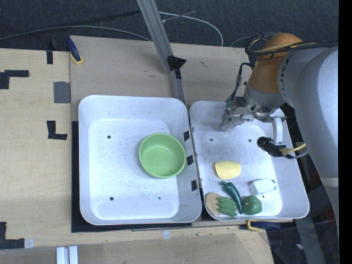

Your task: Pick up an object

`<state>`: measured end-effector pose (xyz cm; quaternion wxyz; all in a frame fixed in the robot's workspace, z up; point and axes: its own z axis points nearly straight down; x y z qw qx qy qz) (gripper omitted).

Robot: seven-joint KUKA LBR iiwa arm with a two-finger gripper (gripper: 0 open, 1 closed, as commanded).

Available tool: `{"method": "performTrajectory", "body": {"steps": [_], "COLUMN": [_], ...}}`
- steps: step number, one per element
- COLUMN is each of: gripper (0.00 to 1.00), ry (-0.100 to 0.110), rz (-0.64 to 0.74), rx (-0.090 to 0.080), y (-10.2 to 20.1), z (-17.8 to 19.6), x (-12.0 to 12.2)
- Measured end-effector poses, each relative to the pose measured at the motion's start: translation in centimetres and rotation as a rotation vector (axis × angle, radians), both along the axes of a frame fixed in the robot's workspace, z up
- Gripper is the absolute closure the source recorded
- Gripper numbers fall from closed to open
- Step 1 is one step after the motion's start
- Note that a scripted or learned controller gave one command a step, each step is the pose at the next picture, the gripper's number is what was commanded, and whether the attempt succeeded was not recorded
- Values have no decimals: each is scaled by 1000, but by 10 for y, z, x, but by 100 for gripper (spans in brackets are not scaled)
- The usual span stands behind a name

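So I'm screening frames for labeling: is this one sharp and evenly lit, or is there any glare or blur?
Camera view: lighting even, shadows soft; green bowl and yellow object read clearly; gripper looks slightly soft; white item nearly blends into the right bin.

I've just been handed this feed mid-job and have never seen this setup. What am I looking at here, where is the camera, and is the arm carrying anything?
You are looking down at a slant from a single fixed camera above a wooden bench. The big grey shape with the orange band at the right is a robot arm. Its grasping end, the pincer, hangs over the far part of the right bin; I see no object in it, and I cannot tell how it is set.

Two shallow white bins sit side by side. The left bin holds a green bowl, upright. The right one holds a small group near its front edge: a yellow rounded piece, a white piece, a green round piece, a dark green stick-like piece, and a tan-and-green item I cannot identify.

The job is to pick up one object; nothing looks lifted.
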<state>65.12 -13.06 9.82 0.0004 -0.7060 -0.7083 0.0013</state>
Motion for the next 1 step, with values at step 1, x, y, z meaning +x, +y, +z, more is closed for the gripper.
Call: {"method": "performTrajectory", "body": {"steps": [1], "gripper": [100], "ry": [-5], "rz": [-1], "rx": [1], "y": [5], "z": [44], "x": [-1]}}
